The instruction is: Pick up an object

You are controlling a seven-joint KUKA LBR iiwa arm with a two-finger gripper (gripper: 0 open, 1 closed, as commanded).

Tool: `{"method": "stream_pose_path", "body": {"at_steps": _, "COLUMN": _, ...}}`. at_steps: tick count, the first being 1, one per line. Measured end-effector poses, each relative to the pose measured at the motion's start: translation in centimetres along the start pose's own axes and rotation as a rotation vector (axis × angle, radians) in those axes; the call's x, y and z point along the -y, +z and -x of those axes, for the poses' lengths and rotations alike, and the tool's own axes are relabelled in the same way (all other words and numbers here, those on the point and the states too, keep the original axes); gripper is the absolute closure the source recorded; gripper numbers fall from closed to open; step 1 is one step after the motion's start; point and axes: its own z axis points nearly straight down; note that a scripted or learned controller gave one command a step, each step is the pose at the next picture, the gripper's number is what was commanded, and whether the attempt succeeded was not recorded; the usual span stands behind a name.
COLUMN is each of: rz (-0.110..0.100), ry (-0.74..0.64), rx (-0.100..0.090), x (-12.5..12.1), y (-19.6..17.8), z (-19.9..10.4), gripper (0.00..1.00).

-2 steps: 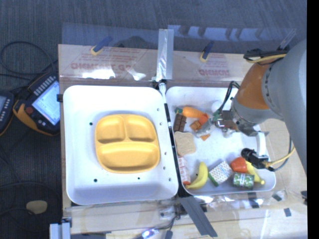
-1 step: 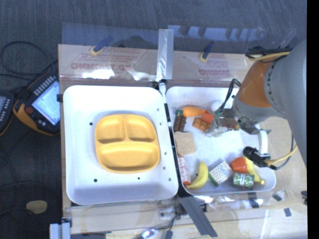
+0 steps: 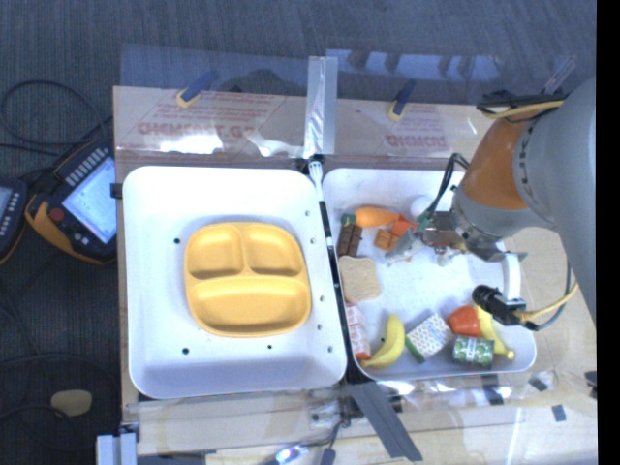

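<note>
Landmark: right bin (image 3: pixel 431 184), white, shallow, on desk (image 3: pixel 223 114).
Arm: grey w/ orange band (image 3: pixel 496 168), reached in from right side of right bin, wrist over its upper-middle.
Gripper (image 3: pixel 441 232): low over upper part of right bin, just right of small orange/brown pieces (image 3: pixel 392 235).
Fingers: too dark & small to read; couldn't tell how far open, nothing seen clearly between them, contact w/ any item not readable.
Task things: all in right bin. Carrot-like piece (image 3: pixel 370 217) near top-left of bin; brown block (image 3: pixel 349 239) at left wall; bread slice (image 3: pixel 361 280) left-centre; banana (image 3: pixel 387 343) at bottom-left; checkered cube (image 3: pixel 427 336) bottom-centre; red piece (image 3: pixel 464 320) & green can (image 3: pixel 472 352) bottom-right.
Other: yellow divided plate (image 3: pixel 248 279) in left bin (image 3: pixel 155 187), left of right bin; pendant (image 3: pixel 82 201) on floor, further left.
Step (judged): descent/closing on item in upper cluster of right bin; no lift yet.
How to do well: centred over one piece, not gap betw. two; closed fully before lift; lifted straight up, clear of bin wall.
Risk: crowded small pieces, prob. slip or empty close.
</note>
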Motion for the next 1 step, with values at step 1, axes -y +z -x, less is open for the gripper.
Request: {"method": "stream_pose_path", "body": {"at_steps": 1, "rz": -0.011, "ry": -0.345, "rx": -0.007, "x": 1.71, "y": -10.11, "z": -1.43, "gripper": 0.00}}
